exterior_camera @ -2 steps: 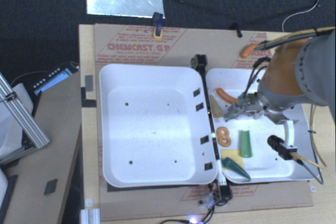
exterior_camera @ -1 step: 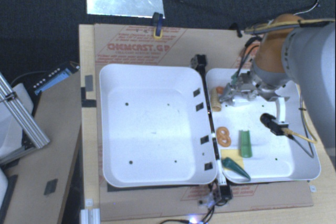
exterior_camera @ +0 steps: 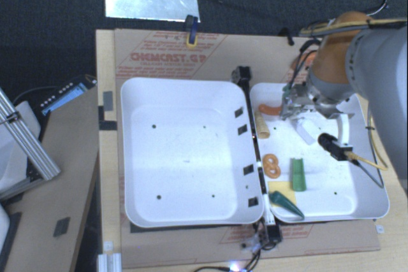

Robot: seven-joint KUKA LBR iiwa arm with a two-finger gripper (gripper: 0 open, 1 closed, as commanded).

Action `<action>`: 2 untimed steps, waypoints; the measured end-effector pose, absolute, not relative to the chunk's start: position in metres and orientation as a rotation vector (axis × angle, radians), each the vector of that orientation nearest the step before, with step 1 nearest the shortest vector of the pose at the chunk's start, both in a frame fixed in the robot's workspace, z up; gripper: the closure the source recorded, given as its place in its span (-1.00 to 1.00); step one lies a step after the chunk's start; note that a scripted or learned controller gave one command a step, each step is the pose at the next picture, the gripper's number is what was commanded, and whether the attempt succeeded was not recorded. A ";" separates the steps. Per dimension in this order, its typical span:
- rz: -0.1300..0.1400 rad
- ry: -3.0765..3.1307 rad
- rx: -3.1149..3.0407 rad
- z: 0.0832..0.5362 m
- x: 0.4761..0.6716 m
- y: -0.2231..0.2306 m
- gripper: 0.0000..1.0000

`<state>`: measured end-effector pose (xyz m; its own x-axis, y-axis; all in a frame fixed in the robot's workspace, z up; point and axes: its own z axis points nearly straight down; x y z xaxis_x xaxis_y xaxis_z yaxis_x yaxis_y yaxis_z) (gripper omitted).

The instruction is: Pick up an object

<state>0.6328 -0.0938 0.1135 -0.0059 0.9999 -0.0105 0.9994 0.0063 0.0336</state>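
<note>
In the right bin (exterior_camera: 331, 197), lower middle of the frame, a dark green cone (exterior_camera: 285, 204) lies on a yellow piece (exterior_camera: 275, 188). Higher up are a green block (exterior_camera: 298, 174), orange rings (exterior_camera: 272, 165) and a tan cylinder (exterior_camera: 262, 127). The gripper (exterior_camera: 292, 109) is just beside an orange piece (exterior_camera: 268, 110); I cannot tell if it is open or closed.

You see two white bins, the left bin (exterior_camera: 185, 156) and the right bin (exterior_camera: 338, 191). In the right one lie a green block (exterior_camera: 298, 174), an orange ring (exterior_camera: 272, 165), a yellow card (exterior_camera: 279, 188) and a teal cone (exterior_camera: 285, 204). The arm (exterior_camera: 377, 64) is grey with an orange band (exterior_camera: 331, 64); the surface (exterior_camera: 167, 53) is tan with red print.
</note>
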 end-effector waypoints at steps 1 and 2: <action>0.012 2.227 2.206 0.257 0.638 -0.023 1.00; 0.022 2.221 2.202 0.405 0.671 0.007 1.00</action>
